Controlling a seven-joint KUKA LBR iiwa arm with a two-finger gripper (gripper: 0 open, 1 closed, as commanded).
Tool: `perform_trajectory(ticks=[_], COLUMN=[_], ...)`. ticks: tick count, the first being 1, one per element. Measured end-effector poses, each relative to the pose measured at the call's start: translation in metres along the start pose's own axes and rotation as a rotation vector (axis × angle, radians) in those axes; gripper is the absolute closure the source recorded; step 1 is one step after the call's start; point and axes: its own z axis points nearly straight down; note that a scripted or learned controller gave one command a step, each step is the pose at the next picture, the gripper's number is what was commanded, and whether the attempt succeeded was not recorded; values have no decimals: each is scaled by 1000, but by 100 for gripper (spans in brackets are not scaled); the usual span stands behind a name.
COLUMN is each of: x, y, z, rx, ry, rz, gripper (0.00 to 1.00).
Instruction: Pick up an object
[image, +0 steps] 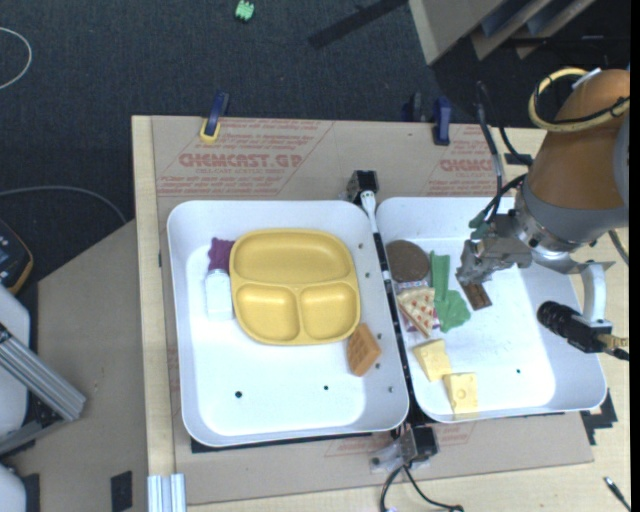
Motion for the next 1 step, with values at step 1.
perform_trajectory(ticks=[1], x=[52], y=[-21], z=[-12], rx=[-1], ry=[0], rz=[-1], gripper=[100])
